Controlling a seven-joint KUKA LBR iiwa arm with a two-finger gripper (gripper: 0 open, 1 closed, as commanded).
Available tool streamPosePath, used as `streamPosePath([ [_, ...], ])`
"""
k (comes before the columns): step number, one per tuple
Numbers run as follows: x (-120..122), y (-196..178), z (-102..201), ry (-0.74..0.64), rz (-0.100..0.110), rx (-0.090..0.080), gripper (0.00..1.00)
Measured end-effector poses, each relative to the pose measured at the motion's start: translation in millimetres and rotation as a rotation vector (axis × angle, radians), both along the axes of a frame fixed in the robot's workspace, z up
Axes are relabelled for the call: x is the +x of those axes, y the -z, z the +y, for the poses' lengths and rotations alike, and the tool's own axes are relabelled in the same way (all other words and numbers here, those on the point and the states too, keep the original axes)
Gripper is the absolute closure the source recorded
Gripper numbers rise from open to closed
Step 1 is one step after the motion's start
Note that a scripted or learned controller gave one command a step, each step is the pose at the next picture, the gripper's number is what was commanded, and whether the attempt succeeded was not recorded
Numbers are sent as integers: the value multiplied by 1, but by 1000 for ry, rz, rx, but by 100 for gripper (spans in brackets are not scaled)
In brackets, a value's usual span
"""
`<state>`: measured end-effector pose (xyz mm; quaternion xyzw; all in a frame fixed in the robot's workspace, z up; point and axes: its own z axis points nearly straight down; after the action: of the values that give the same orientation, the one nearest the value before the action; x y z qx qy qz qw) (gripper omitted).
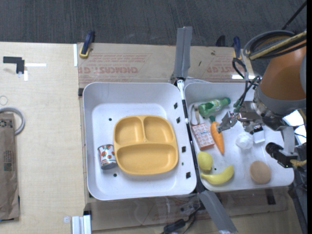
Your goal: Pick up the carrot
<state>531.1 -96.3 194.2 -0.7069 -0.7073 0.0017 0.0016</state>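
Note:
The orange carrot (pixel 218 138) lies in the right bin (pixel 273 182), lengthwise, with its thick end toward the back. It rests between a red-and-white carton (pixel 202 134) on its left and a small white object (pixel 243 141) on its right. My gripper (pixel 227 122) hangs just above and to the right of the carrot's thick end, close to it. Nothing shows held in it. The grey arm with its orange band (pixel 285 77) reaches in from the right.
Also in the right bin: a green bottle (pixel 213 107) at the back, a yellow fruit (pixel 205 160), a banana (pixel 218 176) and a brown round object (pixel 260 172) in front. The left bin (pixel 95 130) holds a yellow divided plate (pixel 145 144) and a small can (pixel 107 157).

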Motion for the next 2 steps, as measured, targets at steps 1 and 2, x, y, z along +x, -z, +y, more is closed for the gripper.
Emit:
streamPosePath([
  [1,23,98,-7,74,-12,-2,0],
  [2,24,88,-6,76,-14,0,100],
])
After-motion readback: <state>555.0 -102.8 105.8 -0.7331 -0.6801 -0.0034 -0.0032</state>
